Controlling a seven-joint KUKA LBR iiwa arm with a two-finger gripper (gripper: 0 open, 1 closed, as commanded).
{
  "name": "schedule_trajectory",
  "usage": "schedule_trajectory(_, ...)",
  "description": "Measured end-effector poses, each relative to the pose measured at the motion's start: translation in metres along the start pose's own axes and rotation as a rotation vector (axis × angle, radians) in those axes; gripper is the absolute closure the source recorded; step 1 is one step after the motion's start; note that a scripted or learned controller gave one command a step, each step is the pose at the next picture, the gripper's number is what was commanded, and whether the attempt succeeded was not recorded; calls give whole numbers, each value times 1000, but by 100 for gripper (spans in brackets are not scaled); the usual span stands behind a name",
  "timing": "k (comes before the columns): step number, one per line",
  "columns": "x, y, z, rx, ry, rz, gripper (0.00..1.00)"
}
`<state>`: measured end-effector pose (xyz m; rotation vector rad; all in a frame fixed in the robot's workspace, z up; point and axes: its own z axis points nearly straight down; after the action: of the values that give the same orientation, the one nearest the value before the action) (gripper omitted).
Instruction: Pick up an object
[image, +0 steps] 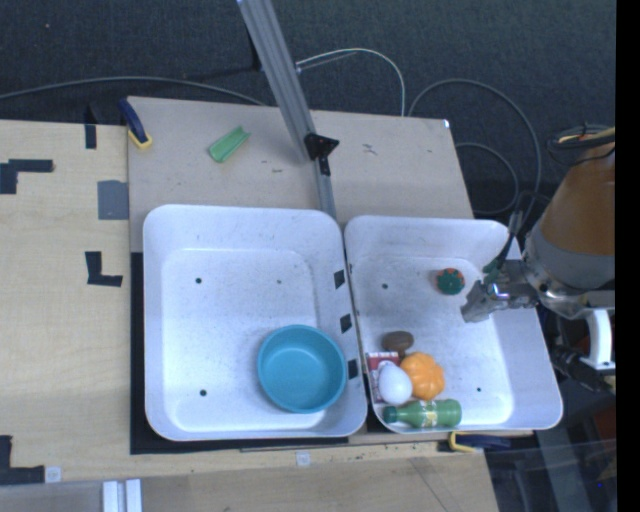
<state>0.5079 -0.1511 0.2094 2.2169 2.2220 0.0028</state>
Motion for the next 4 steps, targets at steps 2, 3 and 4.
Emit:
schedule_trajectory(2, 4, 6, -83, 2, 0, 1, 100)
schedule_trajectory(3, 51, 10, -81, 4, 1, -3, 100)
schedule_trajectory(4, 111, 3, -74, 6, 2, -5, 100)
